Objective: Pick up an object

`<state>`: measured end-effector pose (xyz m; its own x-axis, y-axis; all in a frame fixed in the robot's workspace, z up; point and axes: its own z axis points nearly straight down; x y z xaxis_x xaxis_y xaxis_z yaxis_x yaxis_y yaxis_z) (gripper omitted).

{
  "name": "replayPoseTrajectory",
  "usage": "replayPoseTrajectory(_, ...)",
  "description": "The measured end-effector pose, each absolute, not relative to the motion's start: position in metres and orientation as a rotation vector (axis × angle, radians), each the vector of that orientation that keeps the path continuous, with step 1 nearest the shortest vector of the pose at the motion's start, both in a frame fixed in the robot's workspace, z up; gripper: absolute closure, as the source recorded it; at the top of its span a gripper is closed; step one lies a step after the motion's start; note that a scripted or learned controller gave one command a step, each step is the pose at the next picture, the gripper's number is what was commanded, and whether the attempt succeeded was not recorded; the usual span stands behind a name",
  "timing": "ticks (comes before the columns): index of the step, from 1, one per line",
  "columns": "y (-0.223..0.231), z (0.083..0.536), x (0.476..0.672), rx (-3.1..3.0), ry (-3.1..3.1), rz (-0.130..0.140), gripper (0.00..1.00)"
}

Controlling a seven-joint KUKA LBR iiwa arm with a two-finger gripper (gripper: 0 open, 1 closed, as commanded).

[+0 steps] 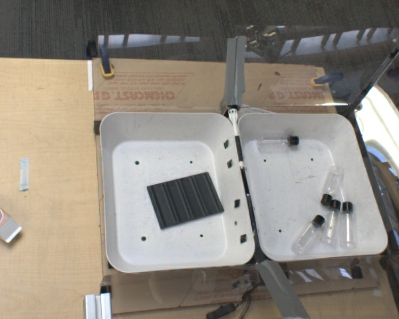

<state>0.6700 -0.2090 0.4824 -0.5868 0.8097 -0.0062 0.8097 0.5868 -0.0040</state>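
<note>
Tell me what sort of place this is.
Probably a robotics lab's pick-test bench. Two white bins sit side by side on cardboard: the left bin holds a black ribbed pad, the right bin holds clear vials with black caps.

The wooden bench [40,111] bears two white bins [113,178], cardboard [159,88] and a small packet [1,222].

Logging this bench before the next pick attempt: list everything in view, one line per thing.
white bins: two, white, side by side on the bench
ribbed mat: one, dark grey, left bin, lying flat at a slant
vials: five, clear with black caps; one near the right bin's far wall, four clustered at its near right
cardboard sheet: one, brown, under the bins
clamps: two, orange-tipped, far edge
small packet: one, pink and white, bench's left edge
</note>
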Motion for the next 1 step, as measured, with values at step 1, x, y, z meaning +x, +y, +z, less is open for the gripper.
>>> replayPoseTrajectory(1, -0.2088, 0.4823, 0.6701, 1.426, 2.795, -0.010, 0.00)
